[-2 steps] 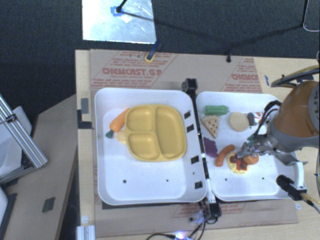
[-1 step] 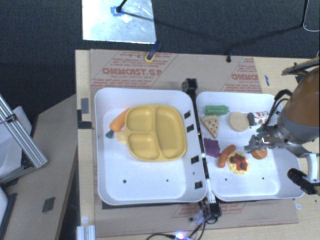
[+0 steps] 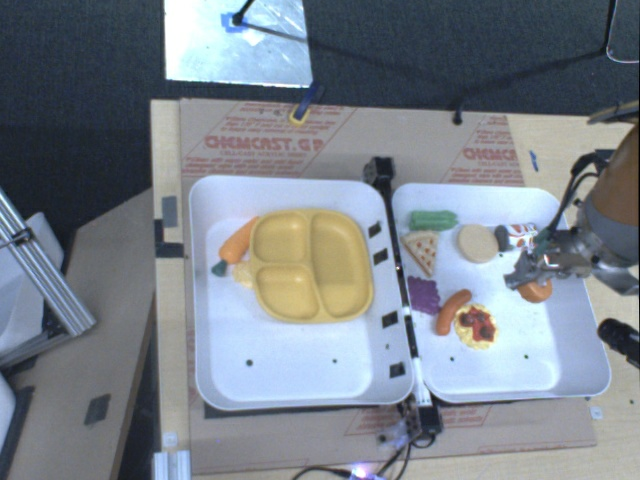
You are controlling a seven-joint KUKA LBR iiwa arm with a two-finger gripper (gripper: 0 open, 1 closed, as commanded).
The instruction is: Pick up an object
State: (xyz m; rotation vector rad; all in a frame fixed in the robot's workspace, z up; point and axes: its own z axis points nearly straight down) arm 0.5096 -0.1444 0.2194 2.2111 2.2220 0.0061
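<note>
My gripper (image 3: 527, 275) hangs low over the right side of the right bin (image 3: 520, 368), on the arm that comes in from the right. A small orange object (image 3: 539, 292) lies right under it, partly hidden by the gripper. I cannot tell whether the two touch. A red and white item (image 3: 519, 234) sits just behind the gripper. To its left lie a round tan bun (image 3: 478, 243), a pizza slice (image 3: 421, 250), a green piece (image 3: 433, 219), purple grapes (image 3: 423, 294), a sausage (image 3: 453, 310) and a yellow piece with red sauce (image 3: 478, 326).
The left bin (image 3: 290, 368) holds a yellow divided plate (image 3: 309, 265) with a carrot (image 3: 236, 242) at its left edge. A black divider (image 3: 392, 268) runs between the bins. Bare white floor lies at the front of the right bin.
</note>
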